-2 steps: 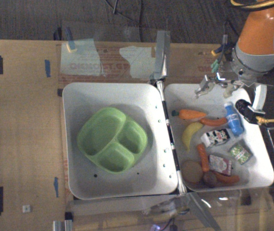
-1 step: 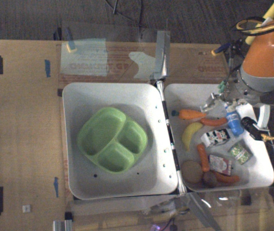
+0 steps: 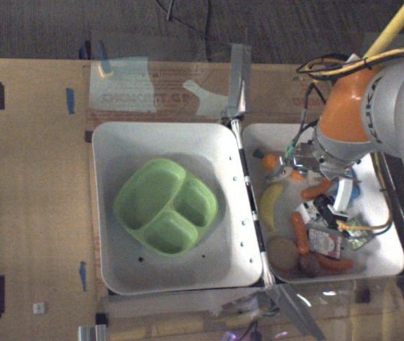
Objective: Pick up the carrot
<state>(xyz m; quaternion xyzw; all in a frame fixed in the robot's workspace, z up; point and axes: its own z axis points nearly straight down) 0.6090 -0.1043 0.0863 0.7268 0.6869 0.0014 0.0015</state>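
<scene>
The carrot [image 3: 268,162], a short orange piece with a small green end, lies at the upper left of the right bin [image 3: 390,258], close to the divider. My gripper [image 3: 287,170] hangs low over the bin just to the right of the carrot, touching or nearly touching it. The grey wrist and orange band [image 3: 347,105] rise above it and hide the bin's upper middle. From this angle the carrot does not appear to be lifted.
The right bin also holds a yellow banana [image 3: 268,204], two orange sausage-like pieces [image 3: 299,232], a brown round item [image 3: 282,251], a red pepper [image 3: 335,265], a small packet [image 3: 324,241] and a blue-white object [image 3: 346,190]. A green divided plate [image 3: 166,204] lies in the left bin [image 3: 109,155].
</scene>
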